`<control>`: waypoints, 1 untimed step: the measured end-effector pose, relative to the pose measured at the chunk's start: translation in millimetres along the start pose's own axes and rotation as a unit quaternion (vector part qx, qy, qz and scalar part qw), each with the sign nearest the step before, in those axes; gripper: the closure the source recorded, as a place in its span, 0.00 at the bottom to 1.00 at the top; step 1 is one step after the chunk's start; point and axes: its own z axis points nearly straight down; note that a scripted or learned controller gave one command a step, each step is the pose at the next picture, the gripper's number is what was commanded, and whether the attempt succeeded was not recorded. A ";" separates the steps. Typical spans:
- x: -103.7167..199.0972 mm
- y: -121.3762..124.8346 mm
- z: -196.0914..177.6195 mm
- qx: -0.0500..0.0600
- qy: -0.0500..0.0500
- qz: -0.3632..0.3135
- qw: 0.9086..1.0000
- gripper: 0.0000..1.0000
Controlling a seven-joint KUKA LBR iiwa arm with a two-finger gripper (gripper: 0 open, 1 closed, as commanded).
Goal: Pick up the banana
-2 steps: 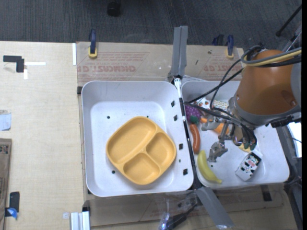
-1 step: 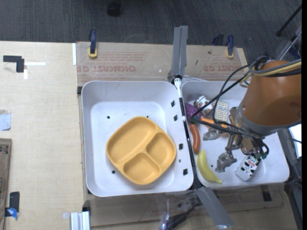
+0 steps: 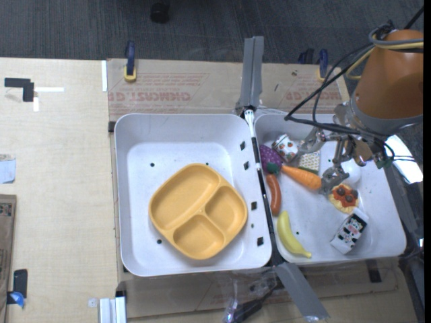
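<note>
1. Banana (image 3: 291, 236) lies flat on the floor of the right bin (image 3: 384, 247), near its front-left corner, just beside the divider wall between the two bins.
2. Its long axis runs from upper left to lower right in the camera view, slightly curved, with the lower tip pointing toward the bin's front edge.
3. Hand (image 3: 335, 173) hangs over the middle of the right bin, under the grey arm with its orange band (image 3: 397, 39).
4. Nothing sits between the fingers; whether they're spread or shut, cannot tell, since cables and metal parts clutter that spot.
5. Key relation: banana is toward the camera and to the left of the hand, with clear bin floor between them. Not touching, apart.
6. Nearer the hand than the banana: carrot (image 3: 301, 176) just to its left, a small round pizza-like toy (image 3: 344, 196) just below it.
7. Sausage (image 3: 273, 192) lies along the divider wall, just above the banana's upper tip, close but seemingly not touching.
8. Black-and-white carton (image 3: 349, 232) sits right of the banana, a gap between.
9. Left bin (image 3: 135, 180) holds a yellow divided plate (image 3: 197, 210), off the path.
10. Judgement: next move calls for travel toward the front-left, then wrist turn so fingers close across the banana's short axis. Wall and sausage crowd the left side.
</note>
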 end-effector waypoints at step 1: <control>64.3 26.2 14.0 -0.001 0.002 -0.189 0.982 0.00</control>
